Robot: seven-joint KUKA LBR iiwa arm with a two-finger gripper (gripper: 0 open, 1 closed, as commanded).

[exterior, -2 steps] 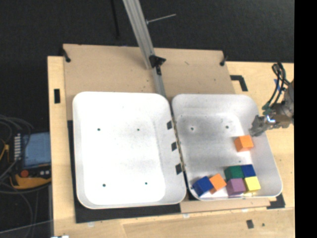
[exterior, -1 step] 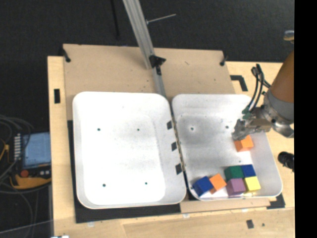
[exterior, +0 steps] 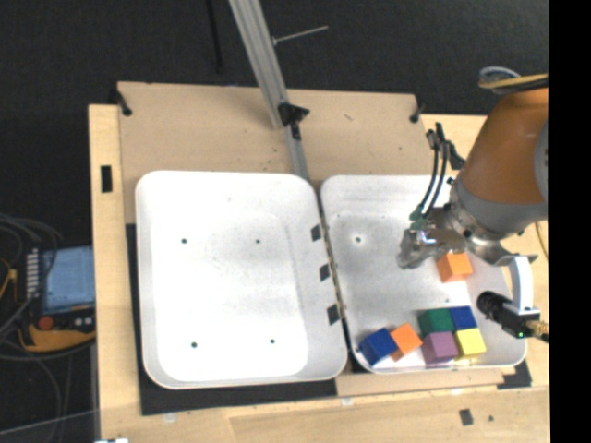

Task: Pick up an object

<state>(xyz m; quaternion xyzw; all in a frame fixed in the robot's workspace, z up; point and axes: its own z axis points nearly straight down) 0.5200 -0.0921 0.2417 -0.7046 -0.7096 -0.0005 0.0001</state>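
robot gripper (exterior: 417,247) hovers over right bin (exterior: 369,212), finger state unclear; orange cube (exterior: 454,267) at its four o'clock, likely target.

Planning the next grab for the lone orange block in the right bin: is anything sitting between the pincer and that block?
Nothing visible stands between them. The pincer hangs in the right bin, and the orange block lies just beside it, toward the arm. The other blocks cluster along the bin's near edge, away from that gap.
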